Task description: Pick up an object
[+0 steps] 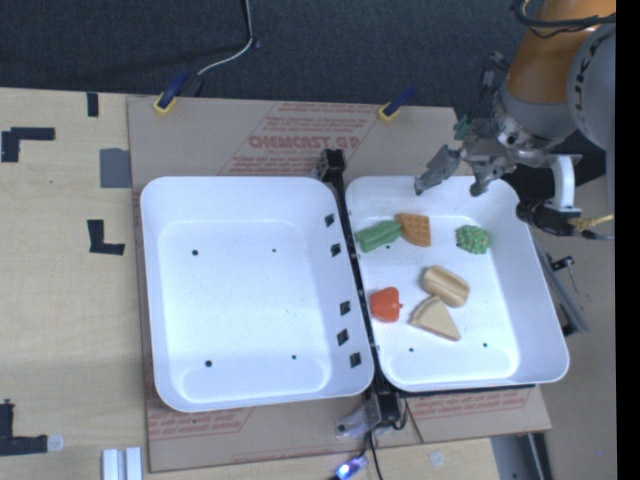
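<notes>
The right bin (pixel 520 298) holds several toy foods. A green pickle-shaped piece (pixel 378 235) lies beside an orange waffle-like piece (pixel 414 229) near the bin's back left. A green broccoli-like piece (pixel 473 239) sits further right. Lower down are a tan bread roll (pixel 446 285), a tan wedge (pixel 437 320) and a red-orange pepper (pixel 386 304). My gripper (pixel 458 172) hovers over the bin's back edge, above and apart from the food, open, with nothing between its two dark fingers (pixel 433 176).
The left bin (pixel 240 288) stands next to the right one, joined by a black clip strip (pixel 345 268). Both rest on a cardboard sheet (pixel 290 138) on the wooden bench. A white cable (pixel 235 48) runs along the back.
</notes>
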Available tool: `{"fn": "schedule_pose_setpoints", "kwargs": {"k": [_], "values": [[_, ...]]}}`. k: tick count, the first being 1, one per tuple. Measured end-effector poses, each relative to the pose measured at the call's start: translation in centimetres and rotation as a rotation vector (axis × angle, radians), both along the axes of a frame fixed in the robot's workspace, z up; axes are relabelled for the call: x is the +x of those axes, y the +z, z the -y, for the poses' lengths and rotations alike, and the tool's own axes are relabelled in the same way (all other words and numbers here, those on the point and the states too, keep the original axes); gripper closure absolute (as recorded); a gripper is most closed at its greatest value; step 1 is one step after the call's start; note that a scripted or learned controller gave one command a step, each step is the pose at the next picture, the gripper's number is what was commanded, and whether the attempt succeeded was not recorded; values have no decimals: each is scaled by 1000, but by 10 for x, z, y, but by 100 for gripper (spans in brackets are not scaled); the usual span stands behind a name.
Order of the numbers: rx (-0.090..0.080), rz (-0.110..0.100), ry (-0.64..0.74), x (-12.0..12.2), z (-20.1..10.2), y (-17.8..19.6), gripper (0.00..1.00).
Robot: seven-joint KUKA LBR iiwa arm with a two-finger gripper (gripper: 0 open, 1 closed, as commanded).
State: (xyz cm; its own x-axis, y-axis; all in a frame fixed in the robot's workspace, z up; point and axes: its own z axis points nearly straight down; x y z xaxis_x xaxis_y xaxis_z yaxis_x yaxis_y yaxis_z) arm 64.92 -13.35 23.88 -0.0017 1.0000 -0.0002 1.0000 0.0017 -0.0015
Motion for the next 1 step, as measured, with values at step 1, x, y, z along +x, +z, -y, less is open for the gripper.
{"fn": "schedule_pose_setpoints", "kwargs": {"k": [1], "values": [[-2, -1, -7, -38, 61, 4, 0]]}}
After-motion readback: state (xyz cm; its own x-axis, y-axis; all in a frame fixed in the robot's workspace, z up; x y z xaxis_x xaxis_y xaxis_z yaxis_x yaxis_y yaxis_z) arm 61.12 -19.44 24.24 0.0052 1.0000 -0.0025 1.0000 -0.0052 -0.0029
